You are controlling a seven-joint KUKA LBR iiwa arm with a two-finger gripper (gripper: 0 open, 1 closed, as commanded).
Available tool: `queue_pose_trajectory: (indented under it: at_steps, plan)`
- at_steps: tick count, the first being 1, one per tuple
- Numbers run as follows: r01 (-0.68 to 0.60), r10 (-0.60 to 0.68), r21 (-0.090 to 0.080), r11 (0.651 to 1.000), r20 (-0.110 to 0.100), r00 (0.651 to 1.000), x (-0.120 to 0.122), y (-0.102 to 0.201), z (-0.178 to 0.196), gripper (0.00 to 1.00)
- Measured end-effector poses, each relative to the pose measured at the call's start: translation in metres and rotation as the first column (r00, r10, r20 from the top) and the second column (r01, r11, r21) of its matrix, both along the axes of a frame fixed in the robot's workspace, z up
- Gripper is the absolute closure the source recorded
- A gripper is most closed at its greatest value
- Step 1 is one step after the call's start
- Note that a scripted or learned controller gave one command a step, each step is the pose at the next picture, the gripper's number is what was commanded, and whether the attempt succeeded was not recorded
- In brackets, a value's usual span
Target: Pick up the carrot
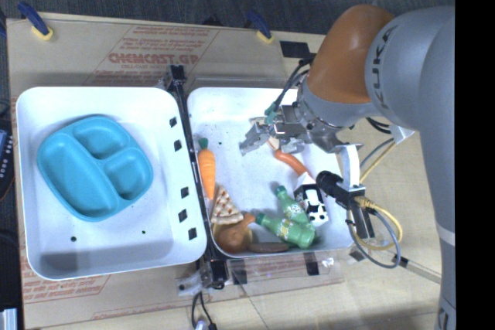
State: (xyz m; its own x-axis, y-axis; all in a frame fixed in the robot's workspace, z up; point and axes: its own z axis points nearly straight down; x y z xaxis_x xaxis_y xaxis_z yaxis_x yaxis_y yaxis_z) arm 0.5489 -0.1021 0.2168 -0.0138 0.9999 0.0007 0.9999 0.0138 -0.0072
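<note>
The carrot (206,171) lay in the right bin (232,106), close along its left wall, green top pointing up the view and tip toward a waffle-patterned wedge (223,205). The gripper (262,137) hung over the middle of that bin, apart from the carrot, its fingers spread and nothing between them. Just under the wrist lay a small orange-red piece (291,161), which could be mistaken for the target. The step in hand looked like the approach, with no grasp yet made. The next move would call for shifting left toward the wall, lining the fingers across the carrot's narrow body, and descending without catching the wall or the wedge. The left bin (46,259) held a blue tray (94,165).
</note>
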Motion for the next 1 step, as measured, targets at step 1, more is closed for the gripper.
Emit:
queue_pose_trajectory:
  at_steps: [1]
  plan:
    - [0.0,0.0,-0.001,1.0,-0.005,1.0,0.014,0.0686,-0.0264,0.0]
